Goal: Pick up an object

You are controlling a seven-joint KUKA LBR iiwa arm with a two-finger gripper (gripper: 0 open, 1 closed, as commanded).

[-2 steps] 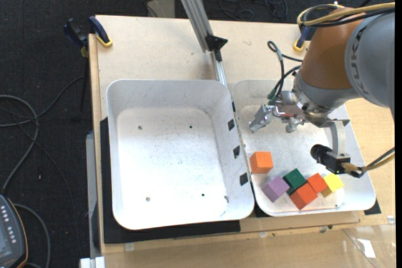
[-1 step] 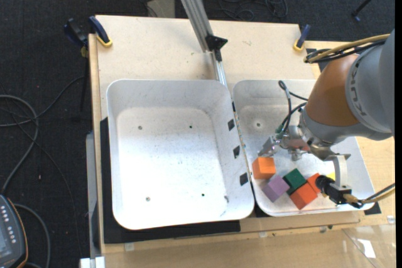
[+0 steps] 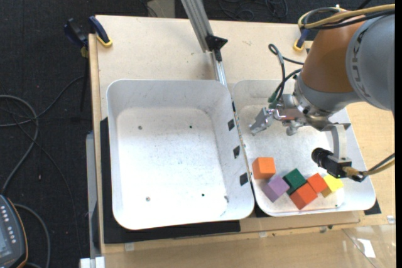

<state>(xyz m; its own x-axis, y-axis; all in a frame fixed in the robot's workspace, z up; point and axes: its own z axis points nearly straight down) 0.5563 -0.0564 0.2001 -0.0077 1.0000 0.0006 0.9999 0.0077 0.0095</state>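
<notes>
Camera view:
- Reaching in from the right over the right bin, grey arm with orange band.
- Hovering above the far part of that bin, gripper; hard to tell how far the claw is spread, nothing visibly lying between the fingers.
- Sitting clustered at the near side of the right bin: orange cube, purple cube, green cube, red-orange cube, another orange block, yellow cube, several touching.
- Lying just left, the left bin.
</notes>
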